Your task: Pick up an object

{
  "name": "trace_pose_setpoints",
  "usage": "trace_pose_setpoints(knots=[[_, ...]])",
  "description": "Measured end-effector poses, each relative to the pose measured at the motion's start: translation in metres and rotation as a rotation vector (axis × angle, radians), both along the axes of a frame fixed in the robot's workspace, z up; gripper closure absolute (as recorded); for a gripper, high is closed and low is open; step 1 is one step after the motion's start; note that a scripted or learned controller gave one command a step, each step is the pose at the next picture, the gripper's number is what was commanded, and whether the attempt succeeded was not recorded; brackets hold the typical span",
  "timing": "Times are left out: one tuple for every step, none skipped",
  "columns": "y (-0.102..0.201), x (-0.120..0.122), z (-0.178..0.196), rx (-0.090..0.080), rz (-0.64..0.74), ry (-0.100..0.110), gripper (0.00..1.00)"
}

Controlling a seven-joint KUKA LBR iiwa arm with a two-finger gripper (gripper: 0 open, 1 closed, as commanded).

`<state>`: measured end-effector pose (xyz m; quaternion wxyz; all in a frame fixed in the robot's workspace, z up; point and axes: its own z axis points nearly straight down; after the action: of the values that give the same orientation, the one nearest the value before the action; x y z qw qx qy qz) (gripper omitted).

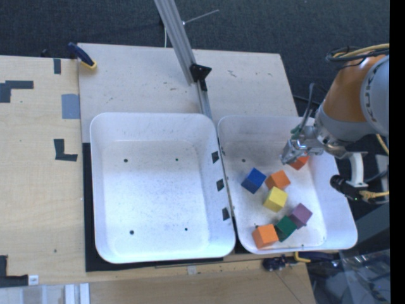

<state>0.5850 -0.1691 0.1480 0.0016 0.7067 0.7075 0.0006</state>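
Observation:
My gripper [296, 156] hangs over the right side of the right bin [253, 128], pointing down. A small red-orange block [300, 163] shows between its fingertips, and the gripper is shut on it. Several other blocks lie loose in the same bin, to the lower left of the gripper: a blue one [254, 180], an orange one [277, 180], a yellow one [275, 199], a purple one [301, 214], a green one [286, 227] and a second orange one [266, 235].
The left bin [101, 170] sits beside the right one, their walls meeting in the middle. A slanted metal pole [180, 40] crosses the bench behind the bins. The arm's grey and orange body [354, 100] fills the right side.

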Motion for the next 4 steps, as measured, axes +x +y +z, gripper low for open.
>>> trace_pose_setpoints(knots=[[0.003,-0.005,0.060,0.000,0.001,-0.002,1.00],[0.004,-0.004,0.082,0.001,0.000,0.001,1.00],[0.056,0.010,0.093,0.003,0.006,0.003,1.00],[0.105,0.022,0.080,0.002,0.005,0.006,1.00]])
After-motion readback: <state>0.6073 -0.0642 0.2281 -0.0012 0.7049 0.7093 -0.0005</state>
